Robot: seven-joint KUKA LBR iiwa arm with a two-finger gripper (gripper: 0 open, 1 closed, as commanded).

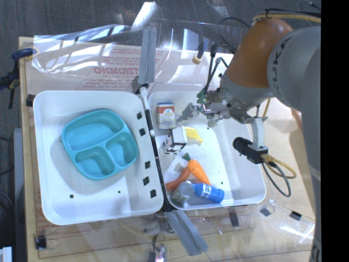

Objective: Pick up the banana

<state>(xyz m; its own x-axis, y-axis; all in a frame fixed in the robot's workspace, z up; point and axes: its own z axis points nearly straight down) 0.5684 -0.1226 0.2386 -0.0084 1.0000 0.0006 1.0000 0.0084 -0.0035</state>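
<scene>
The banana (192,136) is a small yellow piece lying in the upper middle of the right bin (242,179), next to a small white box (178,137). My gripper (199,114) hovers just beyond the banana, toward the bin's far side, and points down into the bin. It is open, with its fingers (187,112) spread and nothing between them. The banana lies free on the bin floor, apart from the fingers.
A red and white carton (166,115) stands at the right bin's far left. Two carrots (194,171) and a blue-labelled bottle (206,192) lie near its front. A blue divided plate (100,143) sits in the left bin (49,201). A black cable end (246,148) hangs over the right side.
</scene>
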